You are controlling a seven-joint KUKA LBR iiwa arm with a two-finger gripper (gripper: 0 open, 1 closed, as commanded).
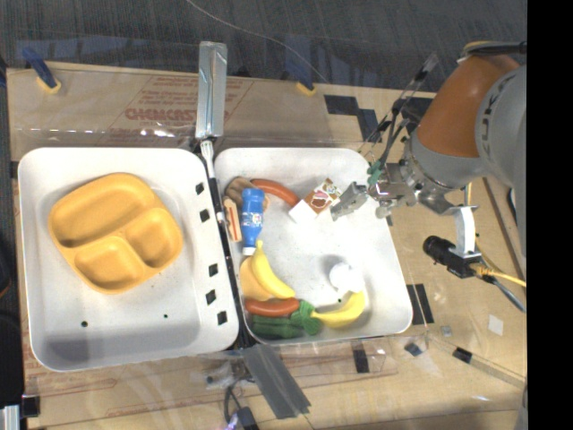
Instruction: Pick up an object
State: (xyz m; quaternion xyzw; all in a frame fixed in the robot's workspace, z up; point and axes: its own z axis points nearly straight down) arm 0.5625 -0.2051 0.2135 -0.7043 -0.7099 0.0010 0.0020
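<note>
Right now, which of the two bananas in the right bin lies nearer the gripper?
The banana by the bin's front right corner, beside the white ball. The other banana lies along the divider, farther from the gripper.

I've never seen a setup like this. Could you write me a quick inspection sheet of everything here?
Surface: wooden bench bearing two shallow white bins.
Job's things: right bin holds yellow plastic bananas, a red sausage, a small printed box, a blue packet, a green vegetable.
Clutter: left bin holds a yellow divided tray.
Grippers: gripper over the right bin's far right part.
Cables: thin wire across the dark floor.
Surroundings: grey carpet.
</note>
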